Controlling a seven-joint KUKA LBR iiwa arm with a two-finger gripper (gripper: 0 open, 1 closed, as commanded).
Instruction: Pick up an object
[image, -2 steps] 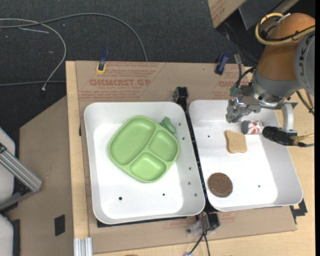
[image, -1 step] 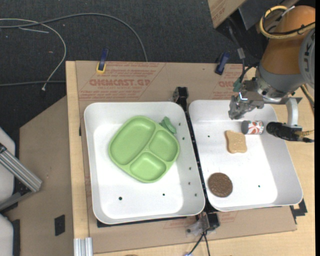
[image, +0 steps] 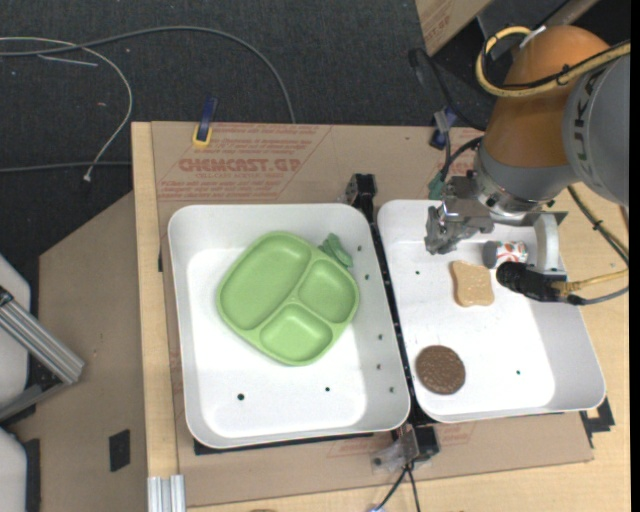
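The tan, toast-shaped slice of toy bread (image: 472, 284) lies flat in the right-hand shallow white bin (image: 560, 385). Just above and to the left of the bread hangs the gripper (image: 441, 238) — whether its fingers stand wide or narrow I cannot tell (the wrist hides them). Below the bread lies a round brown cookie-like disc (image: 440, 369) — well apart from it.

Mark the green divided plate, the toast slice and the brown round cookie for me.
green divided plate (image: 288, 297): camera view, on the ridges between its compartments.
toast slice (image: 471, 284): camera view, middle of its top face.
brown round cookie (image: 440, 369): camera view, centre of the disc.
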